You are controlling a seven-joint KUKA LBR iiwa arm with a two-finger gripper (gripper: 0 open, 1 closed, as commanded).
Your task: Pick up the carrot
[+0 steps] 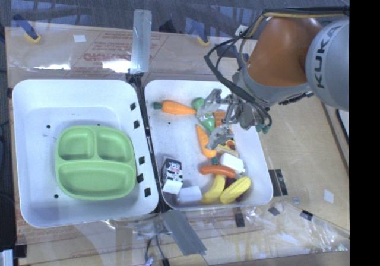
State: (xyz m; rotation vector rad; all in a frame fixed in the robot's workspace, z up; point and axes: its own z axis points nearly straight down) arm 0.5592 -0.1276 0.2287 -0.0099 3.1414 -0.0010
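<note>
On my feed, the left shallow white plastic bin [27,140] holds a light green three-compartment plastic tray [94,162], lying flat near its middle. A grey strip [141,42] stands upright at the far end of the divide between the two bins.

In the right white bin [155,89] I see the orange toy carrot with a green stem end [176,107], lying on its side near the far left corner, stem pointing left. Toward the near left corner sits a small black-and-white carton [172,174]. Further right, a second, smaller orange carrot-like piece [204,141] lies slanted near the middle. Below it are a red-orange sausage-shaped piece [217,170], a yellow banana [214,189] and a yellow corn cob [236,189] clustered by the near wall.

The metal pincer [221,119] hangs over the bin's right half, just right of the carrot, among green and orange items. I cannot tell how far it is parted, nor whether anything sits between its tips. The grey arm with its orange band [285,51] reaches in from the right over the surface [309,164].
</note>
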